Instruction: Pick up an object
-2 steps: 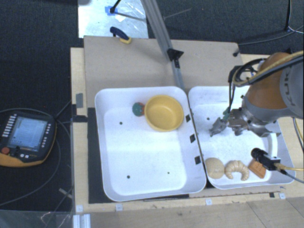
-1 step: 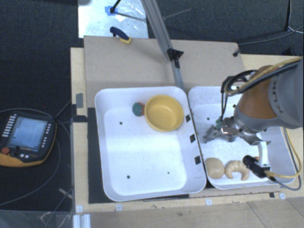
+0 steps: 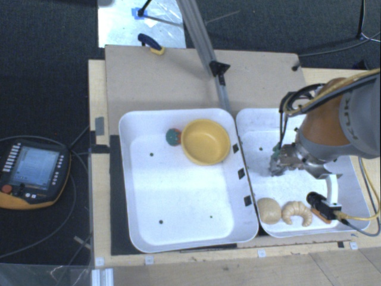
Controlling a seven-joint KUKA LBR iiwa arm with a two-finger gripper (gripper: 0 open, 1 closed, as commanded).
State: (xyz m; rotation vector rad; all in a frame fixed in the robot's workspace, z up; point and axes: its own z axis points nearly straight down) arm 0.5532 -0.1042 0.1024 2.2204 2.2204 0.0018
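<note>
Fingers, state not discernible, low over bare floor of right bin; candidates, a round bun and a croissant touching it, lie in near corner; advise shifting nearer and centring over one before closing.

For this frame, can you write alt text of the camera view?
A grey robot arm reaches over the right bin, its pincer low above the floor, near a croissant and a pale roll. The left bin holds a yellow bowl beside a small green ball.

Arm bent low, jaws perhaps hidden
</note>
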